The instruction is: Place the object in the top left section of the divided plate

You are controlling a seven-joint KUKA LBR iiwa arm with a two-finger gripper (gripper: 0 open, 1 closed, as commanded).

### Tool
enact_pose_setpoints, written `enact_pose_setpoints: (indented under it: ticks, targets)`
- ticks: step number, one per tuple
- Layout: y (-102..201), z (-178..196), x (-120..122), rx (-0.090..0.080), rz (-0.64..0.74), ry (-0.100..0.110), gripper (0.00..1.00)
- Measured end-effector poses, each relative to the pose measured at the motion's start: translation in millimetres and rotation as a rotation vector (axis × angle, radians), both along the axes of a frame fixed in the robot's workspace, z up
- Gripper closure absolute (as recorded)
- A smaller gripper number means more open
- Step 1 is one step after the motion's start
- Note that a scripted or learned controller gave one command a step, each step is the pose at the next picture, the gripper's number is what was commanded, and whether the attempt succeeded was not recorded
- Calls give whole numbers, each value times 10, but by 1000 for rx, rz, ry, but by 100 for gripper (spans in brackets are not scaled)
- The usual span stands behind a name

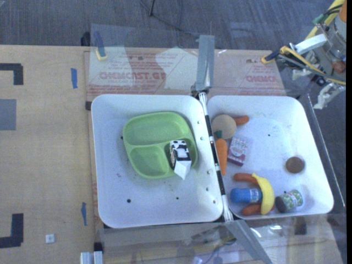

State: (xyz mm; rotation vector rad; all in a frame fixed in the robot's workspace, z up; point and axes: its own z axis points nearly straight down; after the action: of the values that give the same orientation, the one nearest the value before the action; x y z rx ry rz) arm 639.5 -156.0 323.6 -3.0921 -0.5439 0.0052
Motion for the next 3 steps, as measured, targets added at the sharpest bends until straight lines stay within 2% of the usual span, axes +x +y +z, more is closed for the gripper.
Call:
enact_pose_setpoints:
  ticks: [1, 2, 3]
  targets:
    - [-675, -1107, 154, 0, -146, 0, 0]
    - [-367, -100, 232, -1, -141, -3, 0]
    - [-367, -102, 232, -1, -141, -3, 0]
